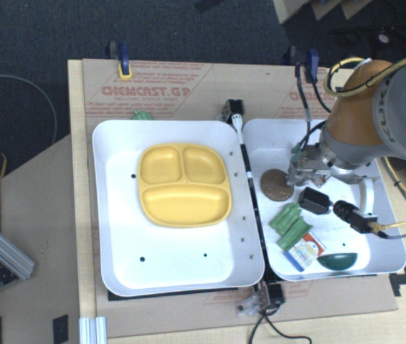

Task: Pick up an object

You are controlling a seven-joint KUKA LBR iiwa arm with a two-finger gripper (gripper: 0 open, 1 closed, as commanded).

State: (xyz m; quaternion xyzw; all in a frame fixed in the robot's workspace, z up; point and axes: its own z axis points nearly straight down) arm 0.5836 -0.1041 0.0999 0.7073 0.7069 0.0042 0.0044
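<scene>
My gripper [302, 175] hangs low over the right bin [267, 136], in its middle part. Its tip is just right of a brown round disc [276, 185] that lies flat on the bin floor. In front of it lies a green ridged piece [289, 224], tilted. Nearer the bin's front edge are a small red, white and blue packet [305, 253] and a dark green oval thing [339, 261]. I see nothing lifted off the floor.
The left bin [117, 192] holds a yellow divided plate [184, 185] in its back half. A raised rim [249, 192] runs between the two bins. The grey and orange arm [375, 113] covers the right bin's far right side.
</scene>
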